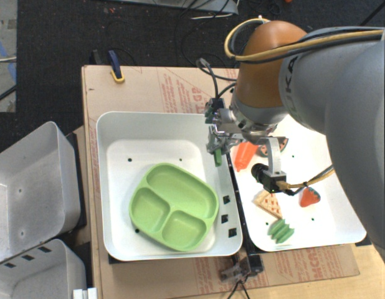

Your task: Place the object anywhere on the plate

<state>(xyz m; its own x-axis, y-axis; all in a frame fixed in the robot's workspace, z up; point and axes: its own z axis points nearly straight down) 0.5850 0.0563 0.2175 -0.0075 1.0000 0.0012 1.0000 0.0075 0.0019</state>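
Orange plastic carrot is seen under the gripper; it looks light, hard and best pinched mid-body, for the green plate.

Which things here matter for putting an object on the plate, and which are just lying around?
For the job:
green divided plate in the left bin
gripper above the seam between the bins
orange piece under the gripper

Lying about:
strawberry
cracker
green ridged piece
yellow-handled clamp
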